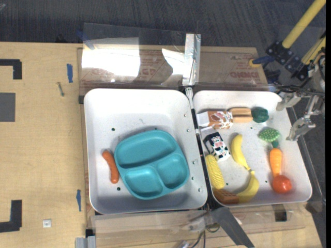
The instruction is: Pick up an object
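right, two white bins side by side on the table, and everything is sitting still. left bin holds a teal divided plate in its middle, with an orange sausage-shaped toy lying just beside the plate's left edge.

right bin is the busy one. along the far side there's a small printed carton, a hot dog bun next to it, and a dark green round piece at the bun's right end. a black-and-white box sits near the left wall, with a corn cob just nearer than it. two bananas: banana one runs through the centre, banana two curls along the near side. over on the right, a green leafy top, a carrot nearer than that, and a red tomato touching the carrot's near end.

gripper hangs at the right rim of the right bin, outside the pile, nothing between its metal fingers; whether the jaws are spread or pressed together, cannot tell from this angle. a yellow bar slants across the far right corner.
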Controlling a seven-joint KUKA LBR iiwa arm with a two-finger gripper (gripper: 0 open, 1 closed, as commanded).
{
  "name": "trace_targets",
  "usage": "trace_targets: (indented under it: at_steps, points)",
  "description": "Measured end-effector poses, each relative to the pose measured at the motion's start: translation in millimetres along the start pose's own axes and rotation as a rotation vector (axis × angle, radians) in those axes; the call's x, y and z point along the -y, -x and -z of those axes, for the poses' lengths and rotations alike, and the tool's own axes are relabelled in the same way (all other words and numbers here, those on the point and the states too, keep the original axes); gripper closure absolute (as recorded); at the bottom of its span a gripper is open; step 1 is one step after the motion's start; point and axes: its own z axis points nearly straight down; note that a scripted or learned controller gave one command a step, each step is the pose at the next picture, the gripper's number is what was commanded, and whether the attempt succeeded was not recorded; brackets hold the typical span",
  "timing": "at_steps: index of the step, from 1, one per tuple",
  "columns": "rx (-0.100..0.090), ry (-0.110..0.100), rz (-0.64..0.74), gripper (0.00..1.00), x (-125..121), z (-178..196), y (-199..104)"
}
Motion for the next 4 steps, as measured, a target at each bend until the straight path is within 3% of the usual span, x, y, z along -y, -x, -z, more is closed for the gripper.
trace_targets:
  at_steps: [1, 2, 3, 4]
  points:
    - [-0.012, 0.004, 0.024, 0.00, 22.2, -115.5, -25.1]
    - [0.007, -0.001, 0.117, 0.00, 20.8, -174.5, -62.0]
    - [0.010, -0.003, 0.119, 1.00, 19.7, -164.9, -60.6]
    - [0.014, -0.001, 0.120, 0.00, 18.2, -164.1, -59.0]
